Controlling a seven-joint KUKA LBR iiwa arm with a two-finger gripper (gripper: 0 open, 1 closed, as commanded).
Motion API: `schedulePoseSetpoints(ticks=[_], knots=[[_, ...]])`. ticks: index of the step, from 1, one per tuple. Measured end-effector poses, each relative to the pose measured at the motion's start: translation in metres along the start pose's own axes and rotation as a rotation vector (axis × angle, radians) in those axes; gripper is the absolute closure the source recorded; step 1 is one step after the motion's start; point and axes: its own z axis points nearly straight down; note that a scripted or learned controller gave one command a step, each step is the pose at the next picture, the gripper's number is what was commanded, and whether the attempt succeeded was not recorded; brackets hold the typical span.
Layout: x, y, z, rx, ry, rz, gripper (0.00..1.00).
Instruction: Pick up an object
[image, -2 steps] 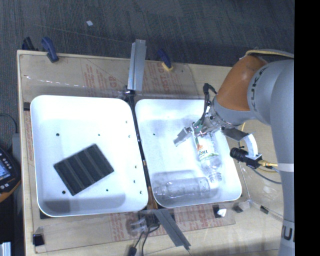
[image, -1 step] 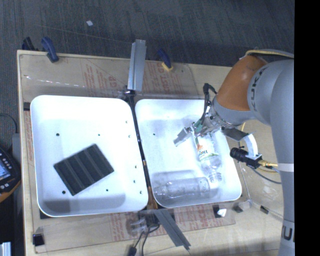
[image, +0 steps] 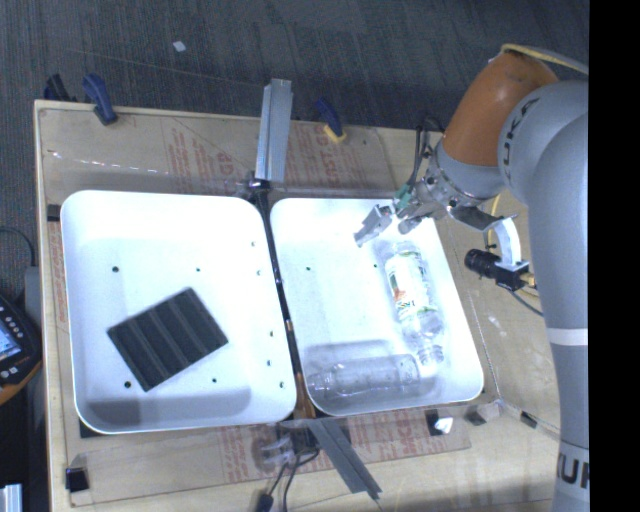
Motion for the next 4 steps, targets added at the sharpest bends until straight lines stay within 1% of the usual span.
schedulePoseSetpoints(ticks=[1,2,4], knots=[[0.005,-0.013,0.016,0.002,0.002,-0.091,0.00],[0.013,-0.049,0.022,0.001,0.001,-0.120,0.00],[0.013,-0.049,0.022,0.001,0.001,-0.120,0.00]])
